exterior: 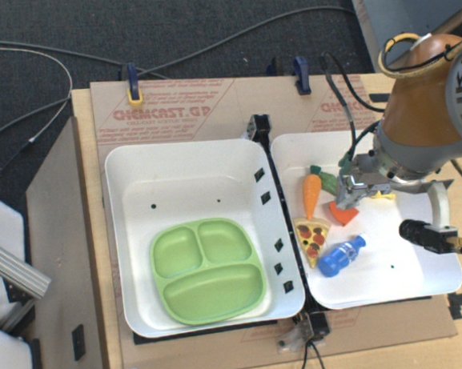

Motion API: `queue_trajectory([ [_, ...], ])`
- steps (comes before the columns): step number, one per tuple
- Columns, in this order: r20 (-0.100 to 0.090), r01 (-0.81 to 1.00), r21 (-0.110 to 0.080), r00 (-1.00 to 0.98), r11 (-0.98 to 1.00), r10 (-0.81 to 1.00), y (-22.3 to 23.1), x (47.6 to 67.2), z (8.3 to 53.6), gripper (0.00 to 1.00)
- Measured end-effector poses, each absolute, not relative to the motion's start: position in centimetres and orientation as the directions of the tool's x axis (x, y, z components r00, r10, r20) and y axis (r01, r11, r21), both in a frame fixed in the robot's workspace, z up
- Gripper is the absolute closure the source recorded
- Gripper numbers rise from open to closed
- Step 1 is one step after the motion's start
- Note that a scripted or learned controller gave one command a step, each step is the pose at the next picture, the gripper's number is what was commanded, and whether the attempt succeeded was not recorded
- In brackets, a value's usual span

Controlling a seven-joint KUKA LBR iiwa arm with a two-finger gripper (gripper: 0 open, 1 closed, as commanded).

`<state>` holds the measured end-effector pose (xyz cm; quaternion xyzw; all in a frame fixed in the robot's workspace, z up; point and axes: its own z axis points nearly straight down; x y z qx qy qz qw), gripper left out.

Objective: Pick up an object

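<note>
- The gripper sits low in the right bin, right over a red-orange piece; can't tell if its jaws are open or closed.
- Just left of it there's a toy carrot. A pizza slice and a blue bottle lie nearer the front.
- The left bin holds a green divided plate.

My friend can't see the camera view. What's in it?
A robot arm's hand hovers over a red toy in the right bin, beside a carrot, pizza slice and blue bottle. The left bin holds a green plate.
</note>
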<state>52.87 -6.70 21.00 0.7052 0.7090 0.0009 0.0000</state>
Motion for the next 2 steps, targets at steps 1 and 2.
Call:
queue_trajectory([
  [1,0.002,1.000,0.003,-0.007,0.007,1.000,-1.5,53.2,22.6,1.00],
  [2,0.003,1.000,0.002,-0.009,0.009,1.000,4.6,52.9,23.4,1.00],
])
